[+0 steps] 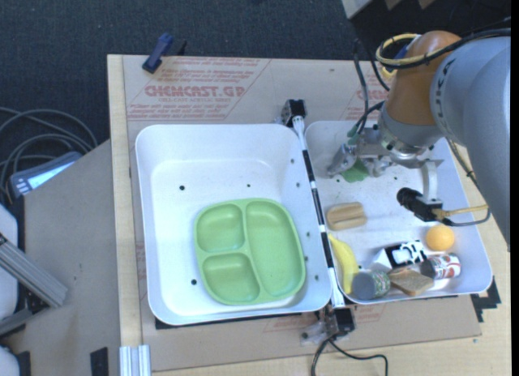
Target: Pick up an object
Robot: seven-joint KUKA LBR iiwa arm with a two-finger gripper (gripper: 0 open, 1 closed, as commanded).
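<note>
- Metal two-finger claw low in right white bin, over small green object, probably lining up a grasp.
- Finger state: cannot tell.

A divided plate lies in the left bin; a banana lies in the right bin.

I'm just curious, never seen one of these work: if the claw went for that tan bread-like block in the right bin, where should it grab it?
Probably across the short width of the tan block, at its middle, coming straight down from above. It lies flat with its long side running left-right, bare bin floor along both long sides, so the claw has room there.
</note>
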